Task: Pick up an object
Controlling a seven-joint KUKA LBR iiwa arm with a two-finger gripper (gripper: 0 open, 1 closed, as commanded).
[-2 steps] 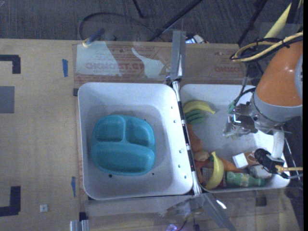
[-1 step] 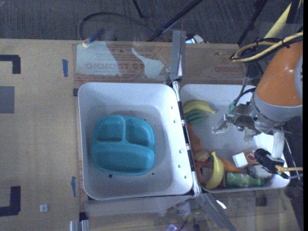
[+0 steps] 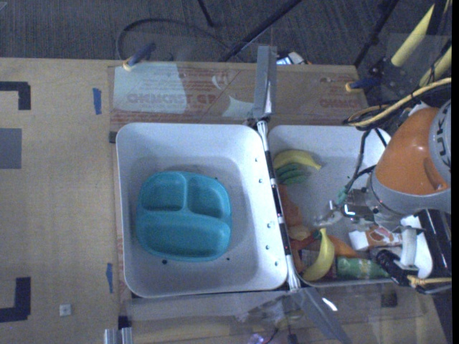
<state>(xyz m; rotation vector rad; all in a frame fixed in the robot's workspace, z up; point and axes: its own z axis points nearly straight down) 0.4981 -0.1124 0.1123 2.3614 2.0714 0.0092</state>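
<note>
The right bin (image 3: 326,138) holds a heap of toy food. A yellow banana (image 3: 297,160) lies at its far left over a green piece (image 3: 290,175). A second yellow banana (image 3: 321,258) curves along the near left corner, beside an orange piece (image 3: 343,248) and a green piece (image 3: 358,267). An orange carrot-like piece (image 3: 290,213) lies along the left wall. My gripper (image 3: 344,209) hangs over the middle of this bin, just above the second banana. Nothing shows between its tips.
The left bin (image 3: 136,149) holds a teal divided plate (image 3: 184,215). A red and white packet (image 3: 380,235) and a white object (image 3: 423,253) lie under the arm at the right. The grey divider (image 3: 276,213) separates the bins. Yellow cables (image 3: 401,102) loop above the wrist.
</note>
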